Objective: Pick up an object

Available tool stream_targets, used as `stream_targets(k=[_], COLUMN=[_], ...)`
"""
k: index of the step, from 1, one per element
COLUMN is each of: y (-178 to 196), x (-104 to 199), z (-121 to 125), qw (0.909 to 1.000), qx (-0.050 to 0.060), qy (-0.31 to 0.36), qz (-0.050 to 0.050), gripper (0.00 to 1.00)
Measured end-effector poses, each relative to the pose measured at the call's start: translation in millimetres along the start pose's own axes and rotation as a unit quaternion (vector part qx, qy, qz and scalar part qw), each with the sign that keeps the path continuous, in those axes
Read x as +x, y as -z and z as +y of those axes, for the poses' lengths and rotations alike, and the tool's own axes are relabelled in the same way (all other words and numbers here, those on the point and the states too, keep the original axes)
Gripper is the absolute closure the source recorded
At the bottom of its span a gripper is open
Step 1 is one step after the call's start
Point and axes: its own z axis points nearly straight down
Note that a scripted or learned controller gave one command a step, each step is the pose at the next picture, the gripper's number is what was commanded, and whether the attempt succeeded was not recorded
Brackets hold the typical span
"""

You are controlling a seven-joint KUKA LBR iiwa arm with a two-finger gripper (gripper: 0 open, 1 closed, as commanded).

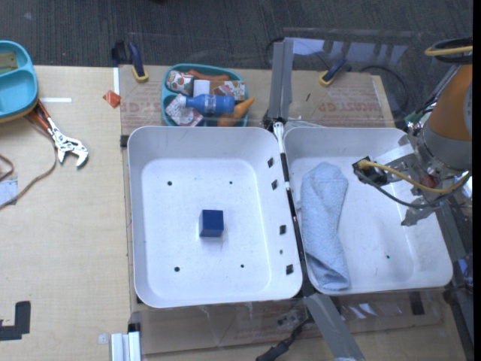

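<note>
Highest above the tabletop and closest to the lens, the claw [418,210] hung over the right bin [391,277]; whether it was clenched or released could not be told. Near it lay a pale blue cloth [325,224], likely soft, light and best pinched at a raised fold. Farther out, in the left bin [150,201], sat a blue block [212,222], probably rigid and light, best taken across opposite flat sides.

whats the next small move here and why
Probably swing the arm left, toward the folded cloth in the right bin. The cloth is the nearest object to it; the blue cube sits farther off in the left bin.
</note>
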Motion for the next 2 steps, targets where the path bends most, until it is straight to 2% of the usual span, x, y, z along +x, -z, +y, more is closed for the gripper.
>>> stream_targets(k=[1, 2], y=[-4.6, 19.4], x=[-7.1, 0.1], z=[16.4, 53.4], qw=[0.9967, 0.9974], qx=[0.000, 0.000], qy=[0.082, 0.072], qz=[0.001, 0.001], gripper=[0.00, 0.00])
